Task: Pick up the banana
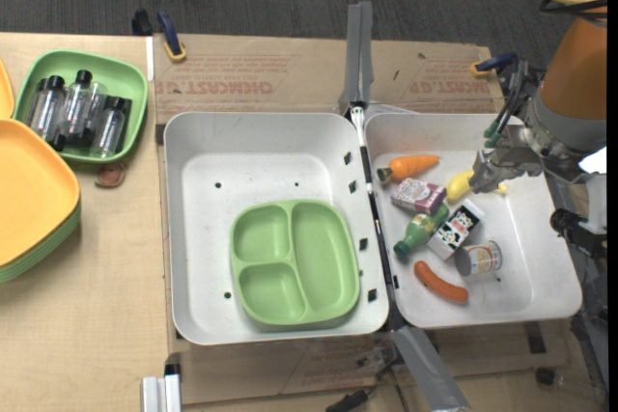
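Bright, even overhead light; soft shadows inside the white bins [193,207]; focus slightly soft, colours mildly washed.

A small yellow banana [461,183] is seen in the right-hand bin, lying on the white floor at a slant, one end raised toward the gripper [490,177] and the other pointing down-left. Its upper right end is found directly at the gripper's tip, partly covered by it, so that only the lower part is shown clearly. Whether it is actually touched there cannot be told.
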